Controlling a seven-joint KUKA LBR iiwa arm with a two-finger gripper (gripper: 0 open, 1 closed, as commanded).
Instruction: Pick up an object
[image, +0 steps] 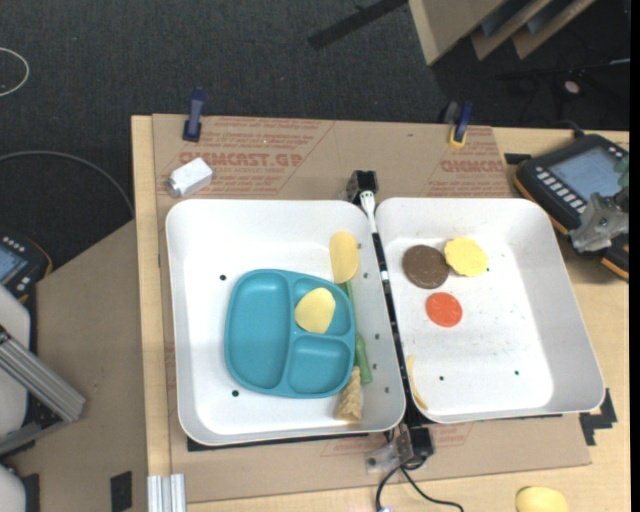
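Plastic toy food lies in two white bins (190, 300) on the desk. One fair candidate, the orange disc (444, 310), sits at about ten o'clock in the right bin (560, 300), just below a brown disc (425, 266). It looks light, stiff, thin and probably slick, so pinching across its edges suits it. How the hand stands cannot be told.

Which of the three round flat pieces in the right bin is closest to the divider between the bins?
The brown disc. It lies leftmost, nearest the divider; the yellow disc touches its right side, and the orange disc sits below, apart.
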